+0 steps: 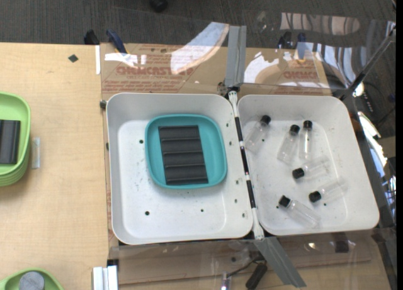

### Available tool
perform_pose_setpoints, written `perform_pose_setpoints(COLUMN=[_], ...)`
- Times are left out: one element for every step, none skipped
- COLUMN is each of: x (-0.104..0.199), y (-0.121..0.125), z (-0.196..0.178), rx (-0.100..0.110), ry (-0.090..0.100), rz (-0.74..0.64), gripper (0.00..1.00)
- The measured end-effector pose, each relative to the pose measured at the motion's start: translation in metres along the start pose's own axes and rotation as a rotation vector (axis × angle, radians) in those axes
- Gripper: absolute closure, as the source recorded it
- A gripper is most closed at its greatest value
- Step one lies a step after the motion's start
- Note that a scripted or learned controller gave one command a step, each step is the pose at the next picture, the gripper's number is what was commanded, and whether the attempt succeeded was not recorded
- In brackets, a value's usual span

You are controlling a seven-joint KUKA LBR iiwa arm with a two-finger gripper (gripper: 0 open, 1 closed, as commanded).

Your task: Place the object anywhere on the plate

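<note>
A teal square plate (216, 156) lies in the left white bin (132, 200), slightly toward the back. A dark grey ribbed block (182, 153) rests on its middle. The right white bin (356, 156) holds several small clear vials with black caps, lying on their sides. One vial (254, 134) is near the bin's back left and another vial (297, 211) is near its front. A pair of vials (296, 144) lies close together toward the back.
A green plate (19, 116) with a dark object on it sits at the far left of the wooden bench (56, 219). Flat cardboard (164, 68) lies behind the bins. A grey-green round item (30, 280) is at the bottom left corner.
</note>
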State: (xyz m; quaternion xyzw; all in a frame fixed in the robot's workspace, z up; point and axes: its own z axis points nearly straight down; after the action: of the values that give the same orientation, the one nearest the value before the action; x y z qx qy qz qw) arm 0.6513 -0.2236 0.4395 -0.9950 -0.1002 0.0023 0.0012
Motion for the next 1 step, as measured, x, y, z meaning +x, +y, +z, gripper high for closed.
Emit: perform_pose_setpoints(x=[0.0023], y=[0.0002], z=[0.0000], rx=[-0.001], ry=[0.001], rz=[-0.001], gripper=[0.00])
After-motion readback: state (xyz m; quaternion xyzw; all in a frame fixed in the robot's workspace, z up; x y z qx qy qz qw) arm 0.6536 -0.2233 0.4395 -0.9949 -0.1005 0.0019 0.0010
